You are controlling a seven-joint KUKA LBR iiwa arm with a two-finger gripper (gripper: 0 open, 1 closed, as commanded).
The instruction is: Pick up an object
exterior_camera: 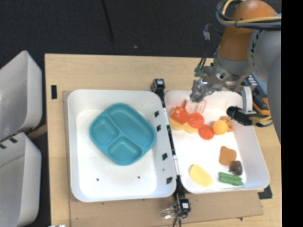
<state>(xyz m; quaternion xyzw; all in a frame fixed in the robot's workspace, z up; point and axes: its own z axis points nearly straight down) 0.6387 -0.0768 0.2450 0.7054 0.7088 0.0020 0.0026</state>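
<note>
gripper: the gripper (198, 94) hangs over the far left part of the right bin (251, 141), just above a pale pinkish see-through piece (198, 107); whether anything sits between its fingers cannot be told, nor how far they are spread.
nearest thing: the pale pinkish see-through piece is small, glassy, with reddish edges; it lies directly under the gripper, at the back of the food cluster.
axis: its shape is too faint to give a long axis.
food cluster: an orange-red piece (179, 115) on a yellow slice (182, 125), a red round piece (195, 121) and a second red round piece (206, 133), all touching or nearly so, run in a row slanting toward the near right.
further right: an orange ball (219, 127) just beside the second red piece.
near side of right bin: a brown block (227, 155), a dark lump (236, 167), a green pod (230, 178) lying roughly left to right, a yellow lemon-like piece (200, 175).
left bin: the left bin (80, 178) holds a teal divided plate (122, 133).
crowding: the red and orange pieces press close on the near side of the pinkish piece.
</note>
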